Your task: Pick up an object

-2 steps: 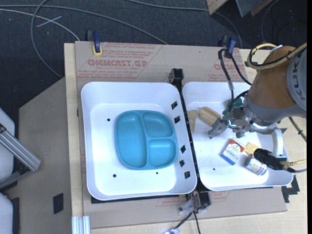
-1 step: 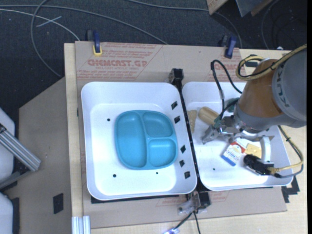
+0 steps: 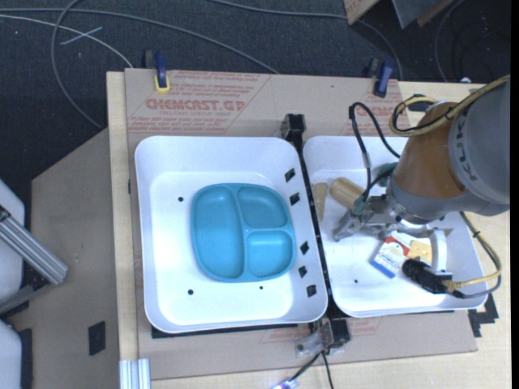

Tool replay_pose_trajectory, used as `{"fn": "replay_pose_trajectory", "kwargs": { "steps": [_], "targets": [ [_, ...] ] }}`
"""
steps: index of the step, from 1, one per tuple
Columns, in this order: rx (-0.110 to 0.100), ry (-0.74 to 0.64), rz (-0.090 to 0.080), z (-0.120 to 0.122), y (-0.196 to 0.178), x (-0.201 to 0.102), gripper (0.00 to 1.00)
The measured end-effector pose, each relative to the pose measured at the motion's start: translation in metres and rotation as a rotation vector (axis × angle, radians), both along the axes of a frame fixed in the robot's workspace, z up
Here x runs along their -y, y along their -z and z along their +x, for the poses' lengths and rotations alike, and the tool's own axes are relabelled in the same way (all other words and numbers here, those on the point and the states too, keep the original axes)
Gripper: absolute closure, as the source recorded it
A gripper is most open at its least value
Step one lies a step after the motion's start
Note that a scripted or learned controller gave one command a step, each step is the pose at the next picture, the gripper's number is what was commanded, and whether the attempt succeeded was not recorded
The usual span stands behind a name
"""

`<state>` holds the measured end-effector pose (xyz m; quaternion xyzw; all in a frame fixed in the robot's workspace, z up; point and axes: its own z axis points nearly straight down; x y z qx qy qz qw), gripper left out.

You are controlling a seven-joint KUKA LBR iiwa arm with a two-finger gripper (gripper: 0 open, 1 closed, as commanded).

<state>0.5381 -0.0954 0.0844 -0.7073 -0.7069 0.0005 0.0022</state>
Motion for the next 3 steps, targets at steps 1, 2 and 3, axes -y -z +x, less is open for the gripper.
{"fn": "replay_pose_trajectory", "kwargs": {
  "steps": [1, 2, 3],
  "targets": [
    [0.003, 0.001, 0.000, 0.001, -0.011, 0.000, 1.00],
    [0.008, -0.002, -0.002, 0.000, -0.055, -0.003, 1.00],
    [0.009, -0.001, -0.003, 0.001, -0.098, -0.001, 1.00]
  ]
}}
